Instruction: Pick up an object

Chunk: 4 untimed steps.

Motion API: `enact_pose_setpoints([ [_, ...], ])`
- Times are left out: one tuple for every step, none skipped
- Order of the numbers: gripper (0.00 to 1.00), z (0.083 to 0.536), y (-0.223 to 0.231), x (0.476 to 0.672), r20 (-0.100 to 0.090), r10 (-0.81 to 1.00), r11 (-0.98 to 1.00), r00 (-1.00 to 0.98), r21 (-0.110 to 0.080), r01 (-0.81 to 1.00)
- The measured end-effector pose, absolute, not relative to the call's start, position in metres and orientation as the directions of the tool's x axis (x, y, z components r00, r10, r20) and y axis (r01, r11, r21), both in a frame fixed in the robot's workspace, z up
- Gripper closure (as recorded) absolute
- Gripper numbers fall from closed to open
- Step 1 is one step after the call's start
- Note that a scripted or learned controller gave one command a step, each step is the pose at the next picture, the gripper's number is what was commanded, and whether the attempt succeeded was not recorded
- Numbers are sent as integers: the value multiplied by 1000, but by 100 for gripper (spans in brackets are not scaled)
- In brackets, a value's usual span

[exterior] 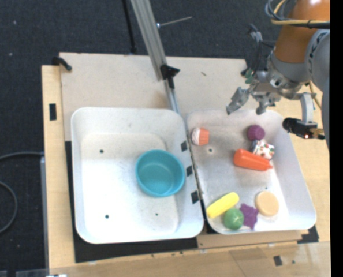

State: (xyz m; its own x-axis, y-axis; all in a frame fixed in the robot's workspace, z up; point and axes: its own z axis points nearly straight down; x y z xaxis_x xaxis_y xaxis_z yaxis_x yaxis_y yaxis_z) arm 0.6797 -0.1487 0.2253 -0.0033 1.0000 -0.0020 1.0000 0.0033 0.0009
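Camera view: pincer (249,101) spread apart w/ nothing between, over right bin (293,172) far edge

- A metal pole (151,36) slants up from the counter's (108,85) far middle, past its far edge.
- A black clamp (170,72) grips that pole low down.
- A black cable (4,178) loops over the dark floor (21,27) beyond the counter's left edge.
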Motion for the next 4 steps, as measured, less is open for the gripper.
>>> enact_pose_setpoints([
  [0, 225, -149, 680, -3, 1000, 4, -4, 0, 1000],
  [0, 162, -151, 676, -2, 1000, 1, -1, -5, 1000],
  [0, 113, -161, 680, -2, 1000, -1, 1, -4, 1000],
  [0, 101, -162, 680, -3, 1000, -1, 1, -1, 1000],
])
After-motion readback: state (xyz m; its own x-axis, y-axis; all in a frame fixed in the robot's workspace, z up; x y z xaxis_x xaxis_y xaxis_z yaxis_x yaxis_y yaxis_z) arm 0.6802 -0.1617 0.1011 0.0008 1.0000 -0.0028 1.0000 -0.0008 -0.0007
